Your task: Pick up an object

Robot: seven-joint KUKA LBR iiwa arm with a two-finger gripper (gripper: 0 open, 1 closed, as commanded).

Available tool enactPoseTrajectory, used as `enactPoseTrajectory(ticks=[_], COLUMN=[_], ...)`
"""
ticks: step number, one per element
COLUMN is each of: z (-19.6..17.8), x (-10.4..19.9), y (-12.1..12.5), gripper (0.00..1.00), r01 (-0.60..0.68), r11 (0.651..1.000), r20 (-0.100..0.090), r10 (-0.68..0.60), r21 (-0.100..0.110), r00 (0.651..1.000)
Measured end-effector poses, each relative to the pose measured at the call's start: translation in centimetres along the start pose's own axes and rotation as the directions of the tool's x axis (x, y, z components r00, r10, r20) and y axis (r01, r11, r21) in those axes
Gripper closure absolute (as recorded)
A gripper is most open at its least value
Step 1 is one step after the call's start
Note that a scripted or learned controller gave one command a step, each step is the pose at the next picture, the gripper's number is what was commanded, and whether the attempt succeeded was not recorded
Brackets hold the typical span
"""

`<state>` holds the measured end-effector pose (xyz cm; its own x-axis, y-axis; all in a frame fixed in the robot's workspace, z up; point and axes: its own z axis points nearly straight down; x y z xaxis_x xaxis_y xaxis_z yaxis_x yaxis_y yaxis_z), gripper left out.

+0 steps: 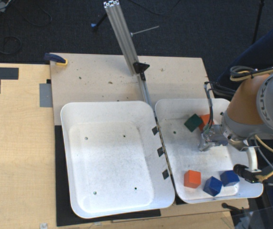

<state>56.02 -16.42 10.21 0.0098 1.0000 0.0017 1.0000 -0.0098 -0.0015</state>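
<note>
Nearest, along the lower right of the frame, three blocks sit on the floor of the right bin (174,175): an orange-red cube (192,179), then a blue block (213,185) just beside it, and a second blue block (229,177) close to that one, further right. Higher up, at centre right, the gripper (206,144) hangs low over the same bin (whether it is parted or closed cannot be told from this angle). Just above and left of it lies a dark green block (193,123), with a second orange block (205,121) touching its right side, partly hidden by the arm. The left bin (74,128) fills the lower middle. Farthest, at the top, a slanted aluminium rail (122,32) rises.
</note>
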Motion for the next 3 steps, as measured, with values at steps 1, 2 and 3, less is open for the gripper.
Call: enactPoseTrajectory(ticks=[1, 2, 3], z=[-4.5, -9.2, -12.7], x=[-0.6, -1.3, -1.4], y=[0.6, 1.3, 1.3], gripper=[1.00, 1.00, 1.00], r01=[0.006, 0.011, 0.012], r11=[1.000, 1.000, 1.000], r20=[0.002, 0.003, 0.002], r10=[-0.006, -0.011, -0.012], r21=[-0.003, -0.004, -0.003], r00=[1.000, 1.000, 1.000])
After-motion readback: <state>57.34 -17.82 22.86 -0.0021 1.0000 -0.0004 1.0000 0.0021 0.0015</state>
